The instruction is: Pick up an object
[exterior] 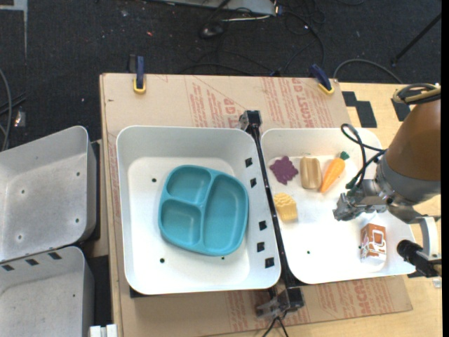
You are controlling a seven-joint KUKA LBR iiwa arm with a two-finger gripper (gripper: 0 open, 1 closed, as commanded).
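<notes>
The end effector [349,208] hung low over the right bin [316,272], just right of the carrot [332,174]; I could not tell its opening or any hold. Beside the carrot lay candidate objects, likely scattered loose for easy picking: a tan block [311,173], a purple piece [283,168], a yellow piece [285,207] and a small carton [373,243].

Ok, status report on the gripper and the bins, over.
Gripper over right bin, nothing seen held. Carrot, tan piece, purple piece, yellow piece, carton loose. Nothing in the way.
</notes>
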